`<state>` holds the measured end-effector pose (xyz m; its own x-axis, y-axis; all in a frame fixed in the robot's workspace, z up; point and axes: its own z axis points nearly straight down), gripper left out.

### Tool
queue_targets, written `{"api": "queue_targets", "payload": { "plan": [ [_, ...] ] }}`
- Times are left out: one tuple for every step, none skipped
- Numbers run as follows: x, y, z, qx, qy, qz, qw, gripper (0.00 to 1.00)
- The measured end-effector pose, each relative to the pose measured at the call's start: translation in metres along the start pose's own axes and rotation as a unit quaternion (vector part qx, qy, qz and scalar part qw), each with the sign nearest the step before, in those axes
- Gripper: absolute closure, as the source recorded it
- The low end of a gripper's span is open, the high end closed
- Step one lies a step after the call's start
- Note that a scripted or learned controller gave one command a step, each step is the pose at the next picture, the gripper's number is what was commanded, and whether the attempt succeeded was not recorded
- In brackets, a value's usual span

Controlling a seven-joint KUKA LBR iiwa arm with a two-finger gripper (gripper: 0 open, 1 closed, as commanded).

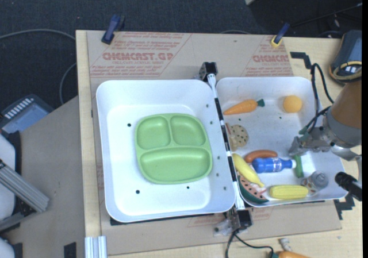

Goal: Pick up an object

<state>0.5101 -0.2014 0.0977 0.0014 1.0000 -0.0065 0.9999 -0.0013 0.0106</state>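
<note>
gripper (303, 143) low over the right bin (270, 85) just past the blue bottle (273, 165), grip state – can't tell, green tray (172, 149) in left bin (115, 136)

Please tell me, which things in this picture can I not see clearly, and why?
- Gripper: finger state too small and blurred in the camera view.
- Watermelon slice: partly covered by the banana.
- Grey object near the corn: too small to identify.
</note>
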Motion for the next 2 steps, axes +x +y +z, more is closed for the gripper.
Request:
{"api": "queue_targets", "payload": {
  "plan": [
    [-0.014, 0.041, -0.075, 0.004, 0.003, -0.001, 1.0000, 1.00],
    [0.024, 0.090, -0.088, 0.004, 0.003, -0.001, 1.0000, 1.00]
  ]
}}
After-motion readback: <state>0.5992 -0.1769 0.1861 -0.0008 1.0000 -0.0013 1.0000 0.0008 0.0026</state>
